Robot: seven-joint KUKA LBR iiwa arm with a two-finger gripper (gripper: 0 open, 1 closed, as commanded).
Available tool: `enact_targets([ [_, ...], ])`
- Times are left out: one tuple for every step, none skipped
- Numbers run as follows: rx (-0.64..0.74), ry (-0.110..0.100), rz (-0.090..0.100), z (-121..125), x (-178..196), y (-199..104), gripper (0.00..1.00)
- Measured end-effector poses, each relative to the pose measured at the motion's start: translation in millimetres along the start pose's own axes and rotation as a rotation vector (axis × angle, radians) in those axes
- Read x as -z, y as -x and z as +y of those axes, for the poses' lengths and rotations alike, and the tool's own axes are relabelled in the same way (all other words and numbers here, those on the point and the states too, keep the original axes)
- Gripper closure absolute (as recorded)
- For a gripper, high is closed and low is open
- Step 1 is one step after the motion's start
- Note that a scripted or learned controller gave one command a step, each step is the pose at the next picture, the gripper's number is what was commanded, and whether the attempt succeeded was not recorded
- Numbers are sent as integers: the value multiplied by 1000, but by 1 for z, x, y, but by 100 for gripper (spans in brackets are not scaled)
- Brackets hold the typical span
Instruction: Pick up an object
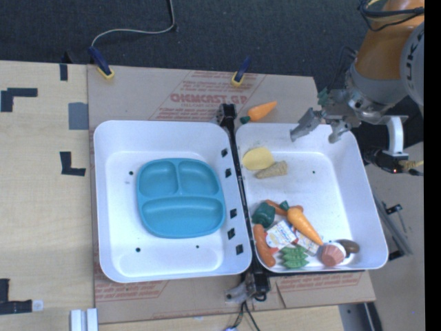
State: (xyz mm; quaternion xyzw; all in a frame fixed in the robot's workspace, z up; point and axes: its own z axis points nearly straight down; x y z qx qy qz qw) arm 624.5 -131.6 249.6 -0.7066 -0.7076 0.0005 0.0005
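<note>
Pincer point(320, 127) spread open, empty, over right bin's point(365, 185) far rim; nearest target, yellow lemon point(258, 158), lies down-left, long axis crosswise.

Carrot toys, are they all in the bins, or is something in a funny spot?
One orange carrot lies outside, on the cardboard just past the far rim of the right bin. Another carrot is inside that bin, in the heap of play food. The hand hovers over the bin's far edge. Nothing looks spilled or broken.
</note>
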Motion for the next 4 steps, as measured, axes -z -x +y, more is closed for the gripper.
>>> enact_targets([
  [0, -2, 1, -36, -92, -30, 0],
  [-2, -3, 1, -107, -149, -6, 0],
  [-1, -2, 2, -107, -139, -7, 100],
  [2, 2, 1, -56, -65, -84, 100],
])
